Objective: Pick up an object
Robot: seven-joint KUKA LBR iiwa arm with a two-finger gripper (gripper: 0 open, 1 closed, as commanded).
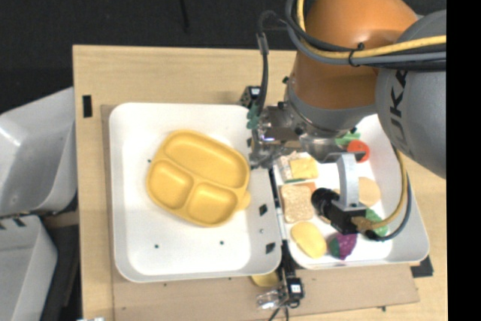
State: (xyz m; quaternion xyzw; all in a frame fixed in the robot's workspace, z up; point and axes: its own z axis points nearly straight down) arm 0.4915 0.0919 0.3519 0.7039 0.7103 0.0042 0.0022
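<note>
- The grey-and-orange arm (346,19) reaches in over the upper left corner of the right bin (409,240). Its gripper (264,143) hangs low above the divide between the two white bins.
- The wrist's bulk hides the gripper from above, so it cannot be told whether it is released, clenched or holding anything.
- A yellow divided plate (197,178) lies alone in the left bin (135,237), tilted, its right edge near the bin wall and just beside the gripper.
- Small toy foods crowd the right bin. A pale yellow square (303,168) sits just below the gripper, and what looks like a slice of toast (297,200) lies under it, with a yellow oval (308,239) below that.
- A purple piece (346,245) lies by the oval, a green piece (380,228) farther right, and a red piece (359,151) near the arm.
</note>
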